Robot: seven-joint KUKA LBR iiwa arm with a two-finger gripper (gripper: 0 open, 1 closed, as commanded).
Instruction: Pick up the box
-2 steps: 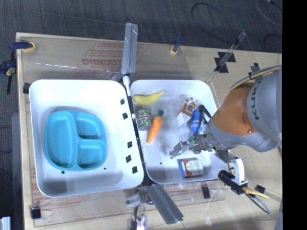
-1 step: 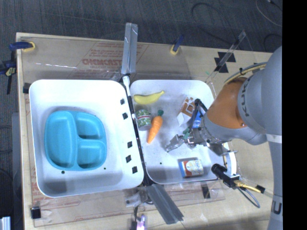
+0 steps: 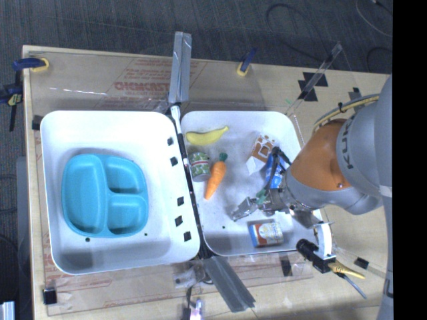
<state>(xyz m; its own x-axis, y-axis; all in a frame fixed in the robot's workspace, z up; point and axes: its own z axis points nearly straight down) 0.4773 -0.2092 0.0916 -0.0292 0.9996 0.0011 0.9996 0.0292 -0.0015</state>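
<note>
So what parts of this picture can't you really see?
- Gripper in the camera view: too small and blurry to tell how its fingers stand.
- Box: its right side is hidden behind the arm's cables.
- Can: label too blurred to read.
- Arm: cut off by the right edge.

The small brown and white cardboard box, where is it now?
The small brown and white cardboard box lies in the right white bin, near its far right corner, right of the orange carrot.

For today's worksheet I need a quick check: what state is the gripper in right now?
Gripper: low in the right bin, beside the carrot and the can; open or shut cannot be told, and nothing is seen between its fingers.
</note>
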